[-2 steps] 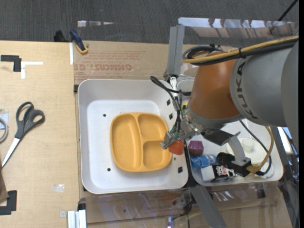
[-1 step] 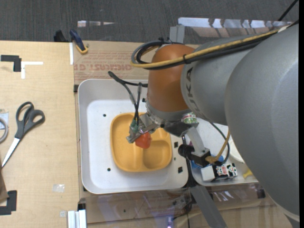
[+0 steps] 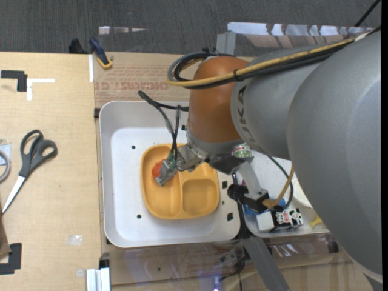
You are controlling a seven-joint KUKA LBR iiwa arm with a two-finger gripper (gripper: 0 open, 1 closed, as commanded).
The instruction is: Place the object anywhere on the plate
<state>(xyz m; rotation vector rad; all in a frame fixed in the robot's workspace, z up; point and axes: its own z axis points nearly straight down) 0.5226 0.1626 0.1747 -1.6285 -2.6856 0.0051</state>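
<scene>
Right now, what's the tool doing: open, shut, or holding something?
Tool: over the yellow plate, at a small orange-red object; open or shut cannot be told.

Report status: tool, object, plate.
Tool low over yellow plate, left compartment. Orange-red object at its tip, grip unconfirmed. Plate sits in white bin; nothing blocking.

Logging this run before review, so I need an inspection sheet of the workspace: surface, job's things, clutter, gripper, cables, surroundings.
Surface: white bin on a bench; wooden board to the camera's left.
Job's things: yellow divided plate in the bin; small orange-red object over the plate's upper-left section, at the gripper tip.
Clutter: scissors on the board; blue clip at its top edge.
Gripper: gripper low over the plate; hold on the object cannot be confirmed.
Cables: black cables run down to the gripper.
Surroundings: dark floor beyond the bench.
</scene>
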